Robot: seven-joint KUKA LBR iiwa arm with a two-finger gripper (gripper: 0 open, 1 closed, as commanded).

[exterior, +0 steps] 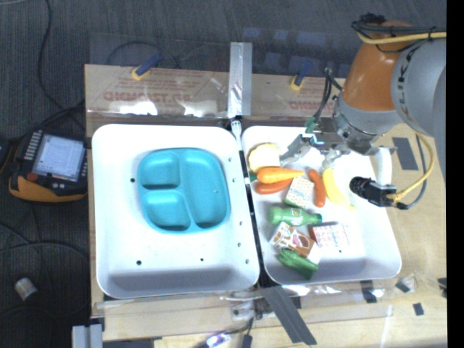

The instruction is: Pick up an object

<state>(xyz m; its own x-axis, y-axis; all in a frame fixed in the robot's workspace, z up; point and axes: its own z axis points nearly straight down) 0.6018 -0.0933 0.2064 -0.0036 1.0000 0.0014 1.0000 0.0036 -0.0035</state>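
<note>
Toy food (pixel 290 194), the carrot (pixel 278 173), banana (pixel 332 185) and green bottle (pixel 293 215) among it, lies heaped in the right bin (pixel 377 249), nothing lifted so far, while the gripper (pixel 317 148) hangs over the pile's far side with spread fingers holding nothing, so the whole pick remains.

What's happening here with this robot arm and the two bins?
The grey and orange arm reaches in over the right bin, its gripper open above the toy food near the bin's back. Below it lie a carrot, a banana, a green bottle and small cartons. Nothing is between its fingers. The left bin holds a blue divided tray.
</note>
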